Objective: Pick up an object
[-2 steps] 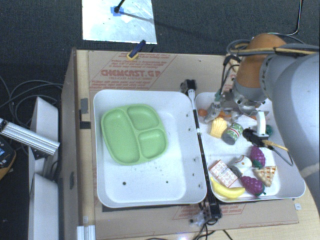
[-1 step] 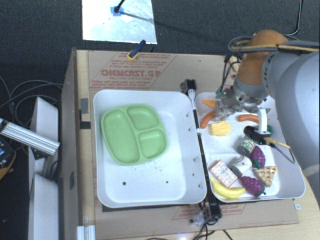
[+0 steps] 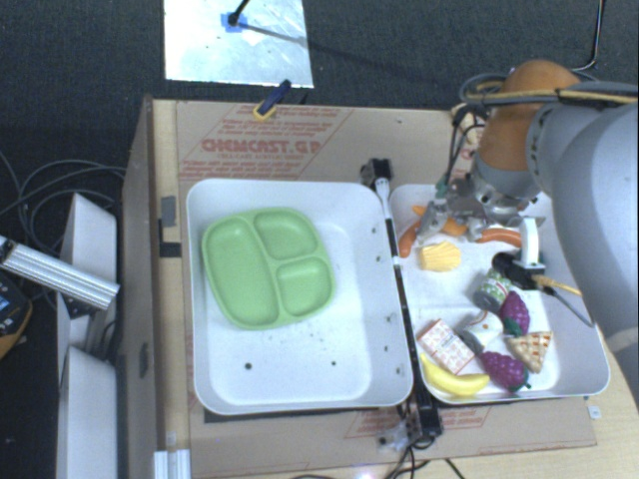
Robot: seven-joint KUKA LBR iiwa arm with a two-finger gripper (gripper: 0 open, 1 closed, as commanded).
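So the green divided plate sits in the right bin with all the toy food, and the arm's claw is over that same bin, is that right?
Not quite. The camera view shows the green divided plate alone in the left bin. The toy food, such as the banana and the pizza slice, lies in the right bin, and the claw is indeed over that right bin.

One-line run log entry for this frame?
stage: reach | gripper: low over right bin, far end, by yellow piece and carrot | grasp: unconfirmed | left bin: green tray
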